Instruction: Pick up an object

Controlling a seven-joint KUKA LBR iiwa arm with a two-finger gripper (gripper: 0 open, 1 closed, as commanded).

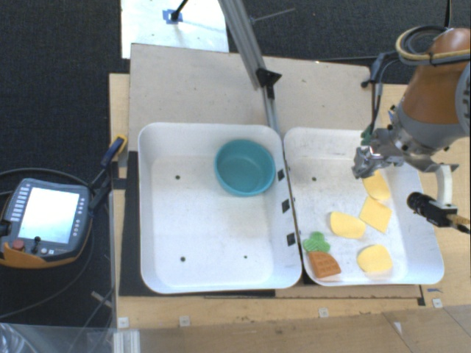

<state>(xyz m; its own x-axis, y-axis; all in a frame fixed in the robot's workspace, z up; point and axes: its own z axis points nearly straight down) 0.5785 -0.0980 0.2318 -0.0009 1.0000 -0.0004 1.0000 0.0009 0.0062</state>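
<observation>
The right bin point(324, 153) holds several flat yellow pieces: one point(377, 187) just under the gripper, a square one point(376, 215), a rounded one point(346, 225) and another point(374, 259) near the front. A green piece point(316, 242) and an orange-brown slab point(323, 265) lie at the bin's front left corner. My gripper point(363, 165) hangs over the right bin's back right part, directly above the nearest yellow piece. Nothing shows between its fingers.
A teal bowl point(245, 167) stands at the back right of the left bin point(169, 219). A metal pole point(246, 39) slants in from the top. A teach pendant point(44, 223) lies off the bench to the left.
</observation>
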